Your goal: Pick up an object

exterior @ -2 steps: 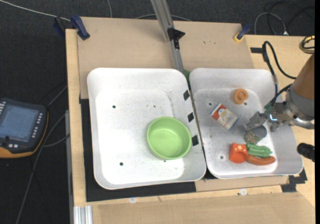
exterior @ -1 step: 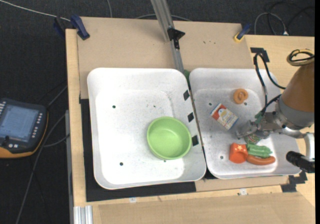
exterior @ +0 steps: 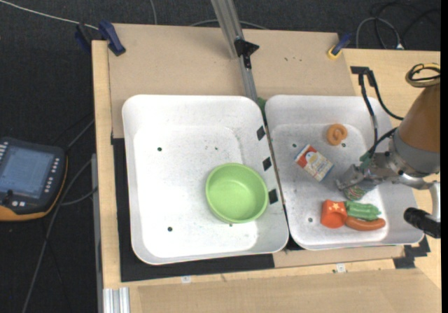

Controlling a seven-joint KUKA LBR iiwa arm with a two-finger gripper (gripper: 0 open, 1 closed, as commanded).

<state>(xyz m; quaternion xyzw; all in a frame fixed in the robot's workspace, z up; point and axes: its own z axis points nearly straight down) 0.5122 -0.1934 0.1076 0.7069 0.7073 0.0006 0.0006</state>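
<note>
The right bin (exterior: 301, 112) holds a small orange ring (exterior: 337, 134) at the back, a white and red carton (exterior: 313, 162) in the middle, and a red and orange toy (exterior: 334, 213) beside a green and red toy (exterior: 364, 216) at the front. My gripper (exterior: 353, 184) hangs low over the right bin, just above the green and red toy and to the right of the carton. Nothing shows between its fingers. A green bowl (exterior: 236, 192) sits in the left bin (exterior: 150, 119) near its right wall.
The arm's orange band and grey wrist (exterior: 420, 136) come in over the right bin's right rim. A metal pole (exterior: 224, 7) slants across the back. Black cables (exterior: 371, 98) trail behind the right bin. A pendant (exterior: 28, 178) lies left of the bench.
</note>
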